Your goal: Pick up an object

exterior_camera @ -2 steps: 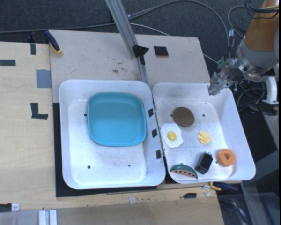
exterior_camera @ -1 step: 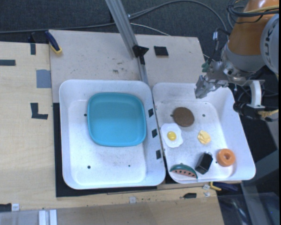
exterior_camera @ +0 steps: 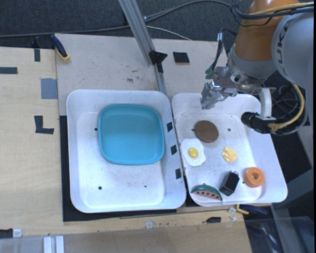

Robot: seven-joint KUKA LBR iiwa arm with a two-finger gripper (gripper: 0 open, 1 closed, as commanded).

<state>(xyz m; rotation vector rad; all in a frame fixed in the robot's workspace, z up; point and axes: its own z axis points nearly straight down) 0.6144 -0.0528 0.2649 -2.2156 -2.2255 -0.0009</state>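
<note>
My gripper hangs over the far edge of the right bin, with nothing visible between its fingers. Just in front of it lies a brown round patty. A fried egg sits at the bin's left side, and a small yellow piece lies in the middle. Toward the near edge are an orange doughnut, a black block and a watermelon slice.
The left bin holds a blue square plate. A slanted metal pole rises behind the bins. Black and yellow cables hang off the arm over the right bin's far right side.
</note>
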